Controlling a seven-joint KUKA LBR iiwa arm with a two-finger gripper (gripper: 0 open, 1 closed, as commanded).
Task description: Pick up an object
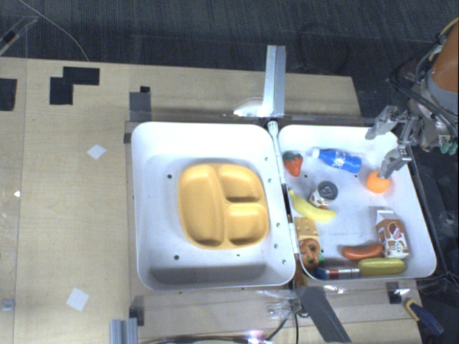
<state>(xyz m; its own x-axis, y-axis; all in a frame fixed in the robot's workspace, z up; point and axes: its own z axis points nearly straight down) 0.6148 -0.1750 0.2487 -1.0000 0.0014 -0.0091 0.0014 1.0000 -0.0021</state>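
The right bin (pixel 412 185) holds several small objects: a blue bottle (pixel 337 160), an orange ball (pixel 378 183), a yellow banana (pixel 313 208), a red strawberry-like piece (pixel 292 163), a dark round lid (pixel 327 190), a brown-and-white carton (pixel 391 236), a red sausage (pixel 362 251) and a yellow-green pickle (pixel 380 266). My gripper (pixel 388 142) hangs over the bin's far right corner. It is open, with nothing between its fingers. One fingertip (pixel 396 162) sits just above the orange ball.
The left bin (pixel 154 192) holds a yellow divided tray (pixel 221 205). A metal post (pixel 275 81) rises behind the seam between the bins. A marker (pixel 337 271) and a brown cookie-like piece (pixel 310 249) lie along the right bin's near left side.
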